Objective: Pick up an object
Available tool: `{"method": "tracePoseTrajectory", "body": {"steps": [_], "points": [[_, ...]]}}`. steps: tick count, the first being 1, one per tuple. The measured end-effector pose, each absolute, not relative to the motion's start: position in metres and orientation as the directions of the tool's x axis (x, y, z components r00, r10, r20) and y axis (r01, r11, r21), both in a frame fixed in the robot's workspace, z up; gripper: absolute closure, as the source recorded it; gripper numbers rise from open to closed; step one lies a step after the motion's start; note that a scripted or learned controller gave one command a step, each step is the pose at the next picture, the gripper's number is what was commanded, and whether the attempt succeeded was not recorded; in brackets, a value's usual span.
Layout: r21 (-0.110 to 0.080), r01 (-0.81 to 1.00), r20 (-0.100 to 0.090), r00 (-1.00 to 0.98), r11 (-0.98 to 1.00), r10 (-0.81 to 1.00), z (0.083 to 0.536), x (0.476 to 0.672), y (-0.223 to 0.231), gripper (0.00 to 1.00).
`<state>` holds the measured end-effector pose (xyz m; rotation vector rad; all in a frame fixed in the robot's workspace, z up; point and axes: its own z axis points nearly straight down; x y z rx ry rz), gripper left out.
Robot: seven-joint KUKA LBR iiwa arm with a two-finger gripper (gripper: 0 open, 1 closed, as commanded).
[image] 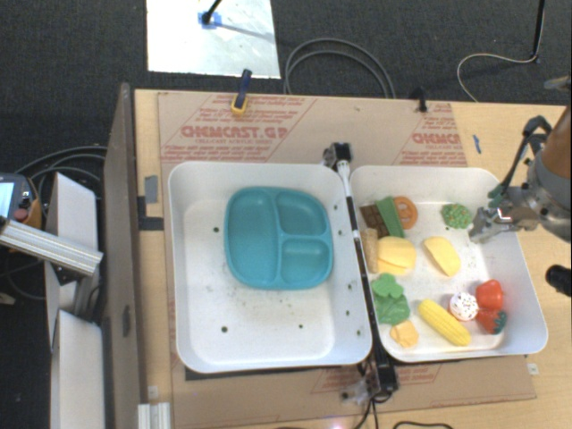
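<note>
White plastic bins sit side by side on a cardboard-topped bench point(268, 123), viewed from above at a slant. The left bin point(201, 329) carries a teal divided plate point(277, 238), lying flat near its middle. The right bin point(527, 315) holds a scatter of toy food: a yellow corn cob point(444, 321) near the front edge, a red tomato point(490, 295) touching a white speckled cupcake point(463, 306), a pale yellow wedge point(441, 256), a yellow block point(396, 254), a green leafy piece point(390, 298), a small green broccoli head point(457, 214) towards the back, an orange ring point(406, 211) and a green strip point(390, 216) beside a brown bar point(374, 222). The grey arm reaches in from the right, its gripper point(490, 223) hanging over the right bin's far side, just beside the broccoli and apart from the wedge. Nothing is visibly between the fingers; whether they are apart or together cannot be told from this angle.
</note>
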<state>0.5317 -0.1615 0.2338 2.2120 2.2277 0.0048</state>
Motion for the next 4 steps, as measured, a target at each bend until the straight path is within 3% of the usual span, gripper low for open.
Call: {"method": "tracePoseTrajectory", "body": {"steps": [1,2,3,4], "points": [[0.004,1.0,0.003,-0.013,0.013,1.0,0.235,0.554,-0.085,1.0],[0.002,1.0,0.0,-0.003,0.003,1.0,0.235,0.552,-0.091,0.0],[-0.011,1.0,0.001,0.002,-0.002,1.0,0.083,0.539,-0.12,0.0],[0.009,1.0,-0.003,-0.004,0.004,1.0,0.103,0.597,-0.15,0.0]]}}
